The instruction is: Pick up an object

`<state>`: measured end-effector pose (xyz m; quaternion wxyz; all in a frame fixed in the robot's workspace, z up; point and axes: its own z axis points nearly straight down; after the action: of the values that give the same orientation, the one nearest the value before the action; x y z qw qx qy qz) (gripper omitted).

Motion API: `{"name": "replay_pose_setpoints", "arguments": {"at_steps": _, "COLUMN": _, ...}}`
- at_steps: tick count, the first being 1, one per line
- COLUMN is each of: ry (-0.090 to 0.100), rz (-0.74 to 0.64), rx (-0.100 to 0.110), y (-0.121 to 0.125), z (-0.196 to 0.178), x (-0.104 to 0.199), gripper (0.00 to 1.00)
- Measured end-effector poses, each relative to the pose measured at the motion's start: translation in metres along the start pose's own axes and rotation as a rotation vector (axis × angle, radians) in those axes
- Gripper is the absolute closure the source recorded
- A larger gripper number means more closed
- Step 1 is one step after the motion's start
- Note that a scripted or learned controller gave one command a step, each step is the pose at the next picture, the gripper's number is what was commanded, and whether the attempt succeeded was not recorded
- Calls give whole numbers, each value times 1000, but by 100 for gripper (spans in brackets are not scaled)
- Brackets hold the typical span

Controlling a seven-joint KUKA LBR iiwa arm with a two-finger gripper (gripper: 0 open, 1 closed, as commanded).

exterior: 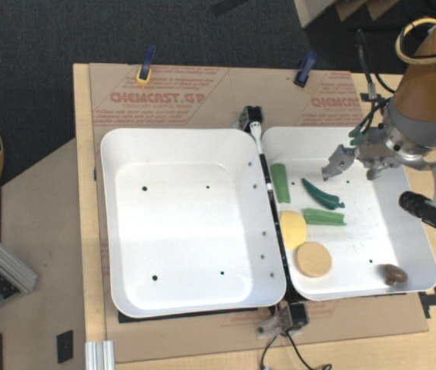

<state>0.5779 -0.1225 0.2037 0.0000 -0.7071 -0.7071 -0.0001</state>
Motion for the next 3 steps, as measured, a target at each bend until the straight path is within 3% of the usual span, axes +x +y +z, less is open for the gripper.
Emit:
{"name": "replay_pose_setpoints", "arguments": {"at_steps": 1, "ry": 1, "rz": -5, "rx": -3, "y": -42, "z": -64, "x": 48, "gripper": 0}}
{"name": "replay_pose_setpoints", "arguments": {"at_steps": 2, "ry": 3, "rz": -6, "rx": 2, "y": -69, "z": -82, "x": 105, "gripper": 0}}
{"name": "replay_pose_setpoints", "arguments": {"at_steps": 3, "ry": -2, "rz": 5, "rx": -9, "y": -99, "z": -151, "x": 58, "gripper": 0}}
